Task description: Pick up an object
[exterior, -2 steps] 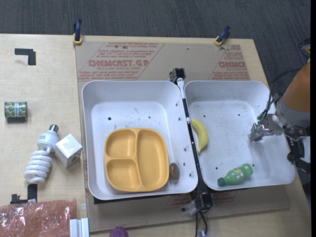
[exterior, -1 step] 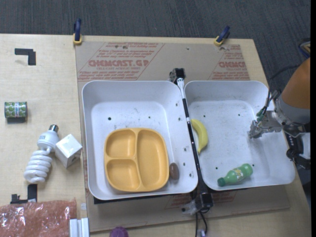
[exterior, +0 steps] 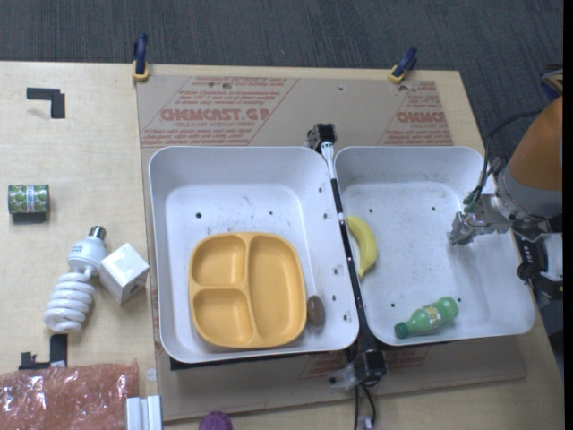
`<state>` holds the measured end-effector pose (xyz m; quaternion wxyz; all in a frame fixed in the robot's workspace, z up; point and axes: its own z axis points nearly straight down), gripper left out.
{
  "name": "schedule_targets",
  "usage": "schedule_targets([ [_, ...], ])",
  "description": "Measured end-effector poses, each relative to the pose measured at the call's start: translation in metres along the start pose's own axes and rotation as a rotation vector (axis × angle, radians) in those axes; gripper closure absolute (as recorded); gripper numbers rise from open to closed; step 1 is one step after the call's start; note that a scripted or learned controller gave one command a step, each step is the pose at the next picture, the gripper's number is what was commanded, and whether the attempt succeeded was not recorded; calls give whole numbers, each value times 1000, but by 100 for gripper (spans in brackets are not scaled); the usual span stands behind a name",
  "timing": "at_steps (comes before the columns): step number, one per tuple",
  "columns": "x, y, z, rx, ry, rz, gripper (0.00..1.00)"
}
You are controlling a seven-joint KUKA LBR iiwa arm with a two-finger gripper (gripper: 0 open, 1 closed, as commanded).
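Arm enters from the right edge, grey body with orange band visible at upper right, wrist angled down and leftward. Gripper (exterior: 465,228) sits low at the right side, pointing left, metallic fingertips close together. Nothing visible between them. Black cabling hangs off the wrist's lower side.

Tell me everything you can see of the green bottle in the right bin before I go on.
The green bottle is small, looks like translucent green plastic, with a yellowish label around its middle and a darker green cap at its left end. It lies on its side, tilted slightly so the cap end sits lower in the view, on the floor of the right bin near the front wall. Nothing touches it but the bin floor: the banana lies apart by the left wall, and the gripper hangs well away, near the right wall.
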<state>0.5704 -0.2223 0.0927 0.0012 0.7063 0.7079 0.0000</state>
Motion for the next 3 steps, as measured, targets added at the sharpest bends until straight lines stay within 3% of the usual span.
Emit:
schedule_targets([
  [1,0,-20,0,2,1,3,100],
  [3,0,3,0,0,0,0,100],
])
